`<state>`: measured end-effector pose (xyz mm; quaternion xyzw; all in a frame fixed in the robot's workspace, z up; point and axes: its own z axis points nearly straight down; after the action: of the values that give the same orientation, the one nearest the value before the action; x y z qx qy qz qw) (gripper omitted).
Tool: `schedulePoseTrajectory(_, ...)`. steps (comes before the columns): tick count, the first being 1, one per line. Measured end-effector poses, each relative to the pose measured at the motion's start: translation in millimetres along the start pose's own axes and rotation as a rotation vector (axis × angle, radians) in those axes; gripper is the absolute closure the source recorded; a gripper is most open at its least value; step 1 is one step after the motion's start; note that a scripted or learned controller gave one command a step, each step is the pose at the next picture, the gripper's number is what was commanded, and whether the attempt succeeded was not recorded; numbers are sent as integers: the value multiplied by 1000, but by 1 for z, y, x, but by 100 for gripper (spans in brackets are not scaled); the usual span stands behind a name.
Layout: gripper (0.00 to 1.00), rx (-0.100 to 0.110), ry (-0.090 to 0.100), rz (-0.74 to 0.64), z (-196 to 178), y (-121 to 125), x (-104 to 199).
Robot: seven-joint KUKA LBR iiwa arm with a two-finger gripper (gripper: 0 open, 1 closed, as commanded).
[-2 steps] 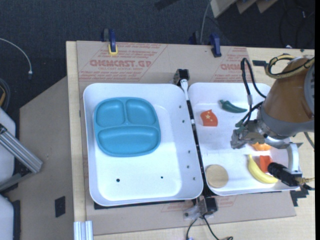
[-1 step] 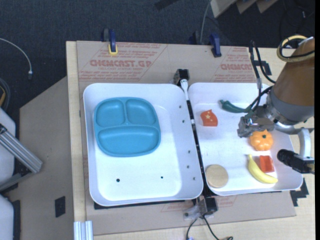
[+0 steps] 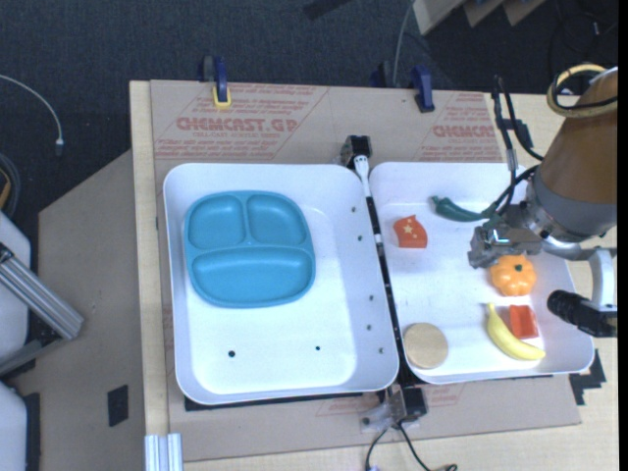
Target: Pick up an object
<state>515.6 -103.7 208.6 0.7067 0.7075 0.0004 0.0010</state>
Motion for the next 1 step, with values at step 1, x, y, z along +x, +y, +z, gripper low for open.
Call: schedulePoseTrajectory(1, 100, 0, 1, -2, -13, 8, 53)
